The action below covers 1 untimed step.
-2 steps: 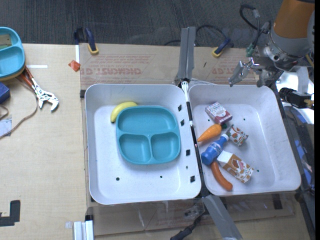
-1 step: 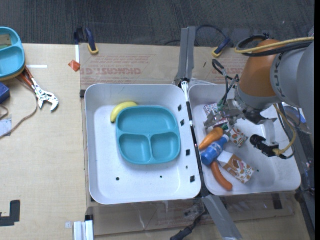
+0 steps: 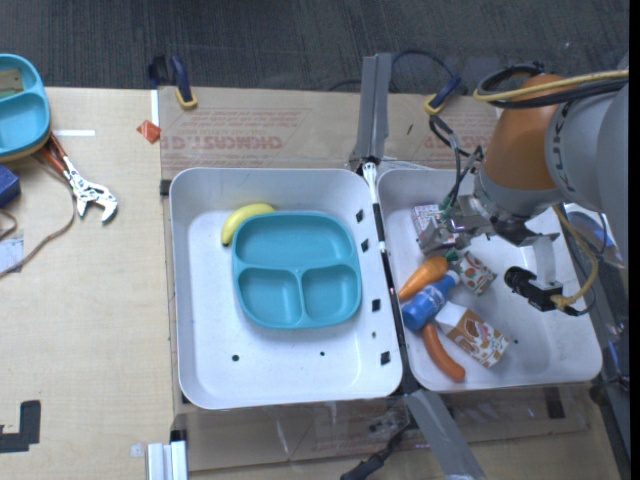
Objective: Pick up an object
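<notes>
robot lab, plywood bench (image 3: 90, 328), wrench (image 3: 88, 194), clamps (image 3: 178, 80), loose cables (image 3: 420, 63)

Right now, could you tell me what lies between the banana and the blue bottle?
In the camera view, the teal divided plate lies between the banana and the blue bottle, along with the divider where the two bins meet.

- the cardboard sheet (image 3: 240, 128) lying behind the bins has faint red print on it, but it's upside down from this angle and washed out. looks like a big word on one line and smaller lines under it, can't honestly make out the letters
- the small cartons in the right bin (image 3: 500, 363) have patterned printed faces, way too small and blurry to read anything
</notes>
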Available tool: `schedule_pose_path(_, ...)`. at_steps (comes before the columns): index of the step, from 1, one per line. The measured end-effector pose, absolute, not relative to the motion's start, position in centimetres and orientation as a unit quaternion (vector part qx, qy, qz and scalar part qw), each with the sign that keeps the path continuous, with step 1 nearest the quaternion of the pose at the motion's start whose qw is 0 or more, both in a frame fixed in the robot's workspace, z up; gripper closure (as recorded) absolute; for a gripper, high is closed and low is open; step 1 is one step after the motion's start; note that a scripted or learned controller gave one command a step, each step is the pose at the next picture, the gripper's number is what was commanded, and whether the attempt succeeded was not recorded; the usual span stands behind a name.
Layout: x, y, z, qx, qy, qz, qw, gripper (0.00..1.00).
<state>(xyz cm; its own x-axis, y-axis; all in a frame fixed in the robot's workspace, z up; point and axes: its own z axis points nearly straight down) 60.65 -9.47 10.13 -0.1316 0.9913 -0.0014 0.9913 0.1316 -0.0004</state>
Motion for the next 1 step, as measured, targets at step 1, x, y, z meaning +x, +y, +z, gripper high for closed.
schedule_pose_path(1, 65.89, -5.82, 19.22, 0.705, 0.709, -0.0008, 0.000, 1.00)
